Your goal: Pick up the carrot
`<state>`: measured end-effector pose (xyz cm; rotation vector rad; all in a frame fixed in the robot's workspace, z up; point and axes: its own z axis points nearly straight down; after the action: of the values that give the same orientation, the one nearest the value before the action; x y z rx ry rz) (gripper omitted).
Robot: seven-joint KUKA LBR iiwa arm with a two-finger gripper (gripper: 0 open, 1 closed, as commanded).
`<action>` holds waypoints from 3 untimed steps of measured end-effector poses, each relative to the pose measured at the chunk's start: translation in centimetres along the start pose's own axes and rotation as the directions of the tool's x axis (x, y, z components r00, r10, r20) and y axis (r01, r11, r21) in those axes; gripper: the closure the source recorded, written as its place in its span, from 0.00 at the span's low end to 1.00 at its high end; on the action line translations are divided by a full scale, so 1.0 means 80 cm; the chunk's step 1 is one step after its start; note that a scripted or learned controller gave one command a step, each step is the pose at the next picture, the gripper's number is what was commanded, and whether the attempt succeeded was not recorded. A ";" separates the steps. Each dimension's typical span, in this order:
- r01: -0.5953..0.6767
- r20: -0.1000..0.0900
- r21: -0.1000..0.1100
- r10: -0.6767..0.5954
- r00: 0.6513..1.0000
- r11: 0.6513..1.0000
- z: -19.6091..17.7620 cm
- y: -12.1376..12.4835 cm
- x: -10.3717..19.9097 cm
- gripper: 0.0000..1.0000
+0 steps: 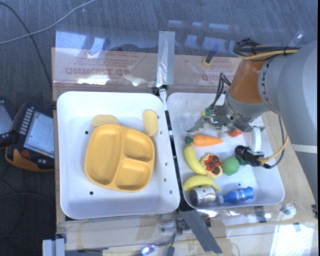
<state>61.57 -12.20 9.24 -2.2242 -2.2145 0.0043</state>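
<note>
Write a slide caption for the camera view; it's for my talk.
Gripper hovers just above the carrot in the right bin.

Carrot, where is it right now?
In the camera view the carrot lies in the right bin, near its upper left, just below the end effector and above a banana.

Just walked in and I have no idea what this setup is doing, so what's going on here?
A grey robot arm with an orange band reaches from the right into the right-hand white bin, its gripper just above a small orange carrot with a green tip. The carrot lies on the bin floor, not lifted. Nearby lie two yellow bananas, a green ball and a blue bottle. The left white bin holds a yellow divided tray.
</note>
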 end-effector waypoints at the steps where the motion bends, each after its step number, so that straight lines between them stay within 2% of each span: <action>1: -0.101 0.003 -0.019 0.101 0.995 0.995 0.003 -0.067 0.005 0.00; 2: -0.063 0.003 -0.023 0.063 0.998 0.998 0.003 -0.126 0.000 0.00; 3: -0.220 -0.002 -0.030 0.220 0.976 0.975 0.003 -0.154 0.012 0.00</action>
<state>49.25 -11.20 9.05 -2.4728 -1.9689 -0.0272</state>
